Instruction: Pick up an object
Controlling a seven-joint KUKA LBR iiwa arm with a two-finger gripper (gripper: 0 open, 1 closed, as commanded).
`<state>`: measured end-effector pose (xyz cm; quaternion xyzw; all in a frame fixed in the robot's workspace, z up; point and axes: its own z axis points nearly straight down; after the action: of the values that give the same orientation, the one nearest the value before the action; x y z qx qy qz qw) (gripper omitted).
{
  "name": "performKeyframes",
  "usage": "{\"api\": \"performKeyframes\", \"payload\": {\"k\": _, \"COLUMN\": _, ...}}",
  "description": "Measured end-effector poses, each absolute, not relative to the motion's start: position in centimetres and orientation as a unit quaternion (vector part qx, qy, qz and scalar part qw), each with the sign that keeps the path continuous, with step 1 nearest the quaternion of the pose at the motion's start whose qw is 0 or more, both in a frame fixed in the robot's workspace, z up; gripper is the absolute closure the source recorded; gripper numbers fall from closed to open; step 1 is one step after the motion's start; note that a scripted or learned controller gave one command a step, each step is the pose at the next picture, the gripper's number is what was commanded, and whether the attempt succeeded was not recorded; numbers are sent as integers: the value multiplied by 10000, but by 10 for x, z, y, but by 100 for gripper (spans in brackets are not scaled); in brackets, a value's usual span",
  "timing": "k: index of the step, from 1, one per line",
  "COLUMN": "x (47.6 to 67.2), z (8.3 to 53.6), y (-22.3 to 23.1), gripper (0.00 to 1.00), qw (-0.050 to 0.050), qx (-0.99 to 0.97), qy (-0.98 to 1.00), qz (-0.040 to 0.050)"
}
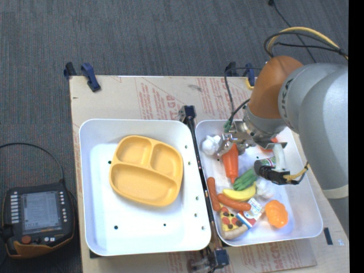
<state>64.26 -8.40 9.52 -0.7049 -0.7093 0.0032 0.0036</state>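
Gripper (pixel 232 142) low in right bin (pixel 310 223), directly over toy carrot's (pixel 231 162) upper end, finger state impossible to tell from here; good grasp likely needs jaws straddling carrot across its width, clear of white toy (pixel 211 145) beside carrot.

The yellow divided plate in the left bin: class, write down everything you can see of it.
The yellow divided plate looks like moulded plastic, a rounded rectangle with raised ridges splitting it into three compartments: two smaller ones along the far side, one long one along the near side. All three hold nothing. It lies flat and right way up, slightly rotated, on the floor of the left bin, toward its far half, with no other object touching it.
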Motion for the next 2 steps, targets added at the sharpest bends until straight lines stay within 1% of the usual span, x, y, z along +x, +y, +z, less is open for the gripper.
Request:
{"api": "performKeyframes", "payload": {"k": 1, "x": 579, "z": 188, "y": -76, "gripper": 100, "qw": 7, "qx": -7071, "qy": -7072, "qz": 3}}
{"api": "performKeyframes", "payload": {"k": 2, "x": 609, "z": 167, "y": -107, "gripper": 100, "qw": 11, "qx": -7071, "qy": -7071, "qz": 9}}
